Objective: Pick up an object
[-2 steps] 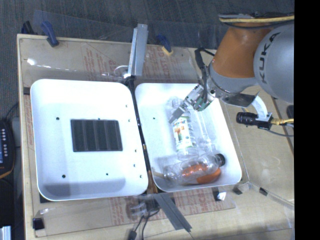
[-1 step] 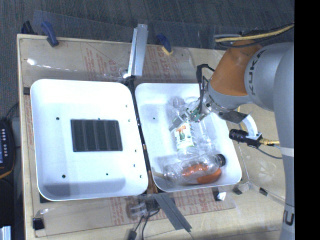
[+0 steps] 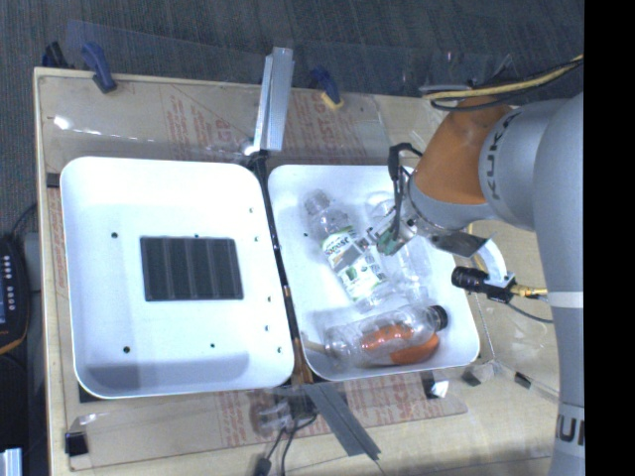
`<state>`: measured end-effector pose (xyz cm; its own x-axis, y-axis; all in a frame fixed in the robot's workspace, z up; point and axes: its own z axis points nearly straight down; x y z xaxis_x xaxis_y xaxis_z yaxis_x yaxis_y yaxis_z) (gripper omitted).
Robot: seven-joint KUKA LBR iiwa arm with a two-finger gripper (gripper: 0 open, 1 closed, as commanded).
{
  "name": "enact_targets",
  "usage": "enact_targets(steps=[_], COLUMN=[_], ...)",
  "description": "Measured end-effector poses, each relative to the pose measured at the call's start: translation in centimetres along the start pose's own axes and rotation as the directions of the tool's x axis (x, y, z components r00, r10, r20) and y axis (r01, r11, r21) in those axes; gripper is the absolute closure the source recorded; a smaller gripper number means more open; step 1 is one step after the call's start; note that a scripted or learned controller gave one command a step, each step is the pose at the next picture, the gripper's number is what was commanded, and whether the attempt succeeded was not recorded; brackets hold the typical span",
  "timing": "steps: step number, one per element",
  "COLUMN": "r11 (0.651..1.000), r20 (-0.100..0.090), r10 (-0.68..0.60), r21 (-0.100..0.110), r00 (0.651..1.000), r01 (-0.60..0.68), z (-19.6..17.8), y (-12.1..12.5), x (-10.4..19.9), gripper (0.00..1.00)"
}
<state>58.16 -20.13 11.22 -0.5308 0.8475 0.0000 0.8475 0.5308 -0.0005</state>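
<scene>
The right bin [image 3: 294, 188] holds several clear plastic bottles. One with a green and white label [image 3: 349, 254] lies slanted in the bin's middle, cap toward the far left. Another clear bottle [image 3: 385, 337] with orange inside and a black cap lies along the near wall. My gripper [image 3: 388, 238] reaches down from the orange-banded wrist [image 3: 451, 167] into the right half of this bin. It sits just right of the labelled bottle's middle, close to or touching it. More crumpled clear plastic [image 3: 412, 276] lies under and beside the gripper.
The left bin [image 3: 89, 186] has a dark ribbed rectangle [image 3: 190, 268] in its floor. A metal bar [image 3: 272, 97] stands behind the seam between the bins. Blue clamps [image 3: 97, 65] hold the bench's far edge. A cable and connector [image 3: 486, 282] hang off the wrist.
</scene>
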Motion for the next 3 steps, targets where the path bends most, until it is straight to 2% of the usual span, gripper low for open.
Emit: enact_targets(steps=[1, 2, 3], r11=[0.999, 0.999, 0.999], r20=[-0.002, 0.002, -0.001], r10=[-0.048, -0.05, -0.037], r21=[0.001, -0.001, 0.001], r00=[0.999, 0.999, 0.999], r01=[0.048, 0.05, 0.037], z=[2.0, 0.6, -5.6], y=[0.5, 0.7, 5.1], x=[0.1, 0.0, 1.0], gripper=[0.0, 1.0, 1.0])
